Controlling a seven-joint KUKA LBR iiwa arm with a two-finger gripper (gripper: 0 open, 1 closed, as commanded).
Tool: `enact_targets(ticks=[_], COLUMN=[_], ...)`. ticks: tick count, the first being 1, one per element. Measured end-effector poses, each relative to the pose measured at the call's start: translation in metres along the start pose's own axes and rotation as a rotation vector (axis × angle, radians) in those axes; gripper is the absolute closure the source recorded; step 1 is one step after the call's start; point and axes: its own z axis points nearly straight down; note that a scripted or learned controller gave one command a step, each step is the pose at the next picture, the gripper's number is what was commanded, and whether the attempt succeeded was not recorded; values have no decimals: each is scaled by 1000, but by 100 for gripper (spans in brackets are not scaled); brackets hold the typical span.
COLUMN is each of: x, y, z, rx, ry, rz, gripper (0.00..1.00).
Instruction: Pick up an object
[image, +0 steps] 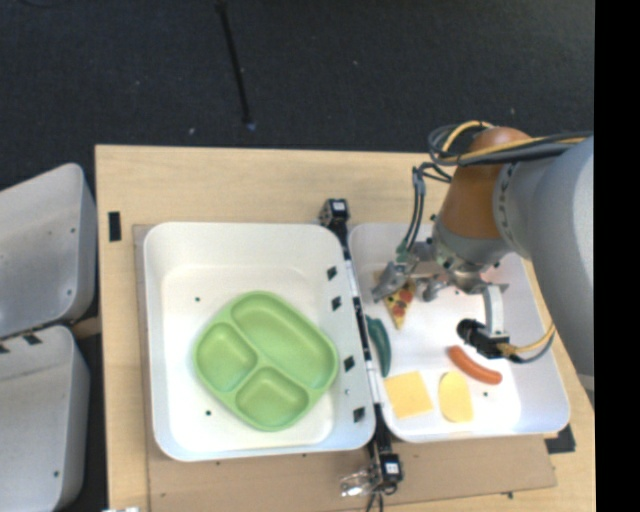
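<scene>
Pizza-slice toy, orange and red (399, 308), lay in the right white bin (530, 410) just under the gripper (408, 283). I could not tell how its fingers stood. It might slip, because the green pod (379, 343) sat close

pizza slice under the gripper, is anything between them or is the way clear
Nothing visible stands between them. The gripper sits right over the pizza slice in the right bin. The sausage, cheese square and yellow piece lie apart, nearer the bin's front.
</scene>
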Motion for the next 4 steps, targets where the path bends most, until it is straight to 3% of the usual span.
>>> enact_targets(ticks=[1,2,3,4], x=[-1,-1,-3,56], y=[1,1,2,-8], z=[-12,-77,-108,-124], rx=[-4,-7,-5,-3], ry=[0,1,2,4], rz=[3,-2,-5,-9], gripper=[100,100,100,100])
